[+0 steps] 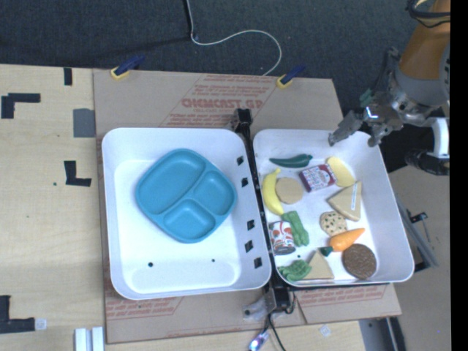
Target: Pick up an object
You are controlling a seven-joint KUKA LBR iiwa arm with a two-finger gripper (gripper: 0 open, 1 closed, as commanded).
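Nothing is picked up yet; the gripper (356, 131) hangs spread and bare over the right bin's (391, 218) far rim; the toy food, such as the banana (271, 193), lies untouched inside.

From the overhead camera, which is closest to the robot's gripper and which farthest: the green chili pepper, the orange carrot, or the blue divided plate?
Measured from the gripper above the right bin's far right corner:
1. Green chili pepper, far end of the right bin, nearest.
2. Orange carrot, near end of the same bin, next.
3. Blue divided plate, in the left bin, farthest.
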